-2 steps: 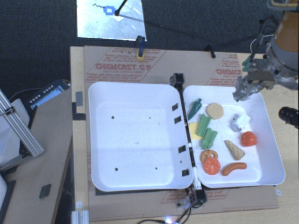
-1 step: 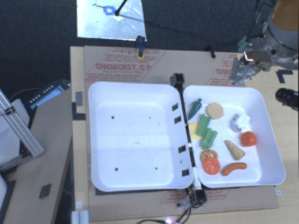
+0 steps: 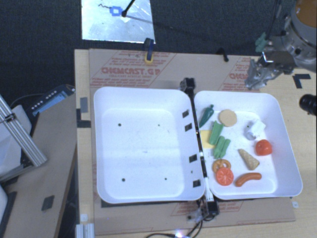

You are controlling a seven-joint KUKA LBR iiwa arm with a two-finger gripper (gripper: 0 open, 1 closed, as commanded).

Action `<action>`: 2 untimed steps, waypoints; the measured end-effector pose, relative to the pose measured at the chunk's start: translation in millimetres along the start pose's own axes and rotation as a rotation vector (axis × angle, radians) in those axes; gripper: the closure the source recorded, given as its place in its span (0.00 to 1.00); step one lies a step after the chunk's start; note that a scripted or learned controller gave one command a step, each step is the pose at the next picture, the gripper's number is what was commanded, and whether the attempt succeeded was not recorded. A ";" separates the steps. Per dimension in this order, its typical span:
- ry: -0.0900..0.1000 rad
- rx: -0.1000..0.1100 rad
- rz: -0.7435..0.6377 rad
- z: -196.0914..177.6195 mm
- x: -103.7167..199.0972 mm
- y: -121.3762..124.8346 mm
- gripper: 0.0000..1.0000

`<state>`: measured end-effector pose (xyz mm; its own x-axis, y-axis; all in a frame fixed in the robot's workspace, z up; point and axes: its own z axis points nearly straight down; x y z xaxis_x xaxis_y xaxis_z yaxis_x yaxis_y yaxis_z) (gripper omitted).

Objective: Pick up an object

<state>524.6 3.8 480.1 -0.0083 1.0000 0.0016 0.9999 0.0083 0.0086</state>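
Observation:
The right bin (image 3: 287, 157) holds several toy foods. Among them are a dark green pepper (image 3: 206, 115), a tan round biscuit (image 3: 228, 117), green pods (image 3: 218, 140), a white and grey piece (image 3: 254, 129) and a red tomato (image 3: 263, 147). Nearer the front lie a tan wedge (image 3: 248, 158), a pretzel (image 3: 221, 164), an orange slice (image 3: 224, 176) and a sausage (image 3: 247, 179). My gripper (image 3: 255, 78) hangs above the bench just behind the right bin's back rim, away from all the objects.
The left bin (image 3: 143, 143) sits beside the right one, with a black clipped divider (image 3: 195, 133) between them. A yellow and blue clamp (image 3: 148, 51) stands behind the bins on the cardboard. A metal frame (image 3: 20, 138) lies at the far left.

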 end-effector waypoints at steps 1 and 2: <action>0.001 -0.002 0.000 -59.8 29.2 -38.5 1.00; -0.003 0.021 0.005 117.7 57.0 -39.5 1.00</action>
<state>485.6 60.7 362.1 -0.0032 1.0000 -0.0013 0.9999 0.0032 -0.0127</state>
